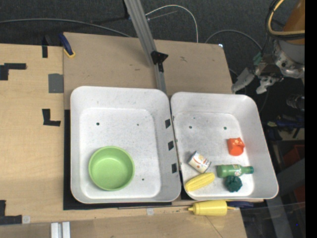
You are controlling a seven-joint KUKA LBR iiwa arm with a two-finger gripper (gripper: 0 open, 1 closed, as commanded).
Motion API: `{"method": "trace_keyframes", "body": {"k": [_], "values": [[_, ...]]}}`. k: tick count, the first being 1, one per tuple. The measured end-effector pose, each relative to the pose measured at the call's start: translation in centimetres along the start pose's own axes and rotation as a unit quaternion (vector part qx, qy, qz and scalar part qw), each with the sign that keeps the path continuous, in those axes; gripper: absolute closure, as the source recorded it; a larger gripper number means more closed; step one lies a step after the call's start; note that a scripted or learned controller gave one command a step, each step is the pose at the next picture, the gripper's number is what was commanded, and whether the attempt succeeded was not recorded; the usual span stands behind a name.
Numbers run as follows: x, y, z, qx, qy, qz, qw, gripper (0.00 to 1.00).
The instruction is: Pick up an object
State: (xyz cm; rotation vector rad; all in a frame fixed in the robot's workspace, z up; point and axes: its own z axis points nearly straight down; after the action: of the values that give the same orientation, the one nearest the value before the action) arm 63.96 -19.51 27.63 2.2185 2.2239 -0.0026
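The right bin (257, 118) holds a small orange-red block (236, 146), a white can with a red and yellow label (199, 161), a green bottle lying on its side (234, 170), a dark green lumpy toy (233, 183) and a yellow corn cob (199, 182). My gripper (252, 85) hangs above the bench just beyond this bin's far right corner, well apart from all of them. Its two fingers stand apart, open, with nothing between them.
The left bin (79, 108) holds a green bowl (111, 168) at its near left. A yellow mustard bottle (210, 208) lies on the bench outside the right bin's near edge. A grey metal pole (143, 24) slants down to the gap between the bins.
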Motion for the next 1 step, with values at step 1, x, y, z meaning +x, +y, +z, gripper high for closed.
{"method": "trace_keyframes", "body": {"k": [1], "values": [[-0.01, -0.01, 0.00, 0.000, 0.000, 0.000, 1.0000, 0.00]]}}
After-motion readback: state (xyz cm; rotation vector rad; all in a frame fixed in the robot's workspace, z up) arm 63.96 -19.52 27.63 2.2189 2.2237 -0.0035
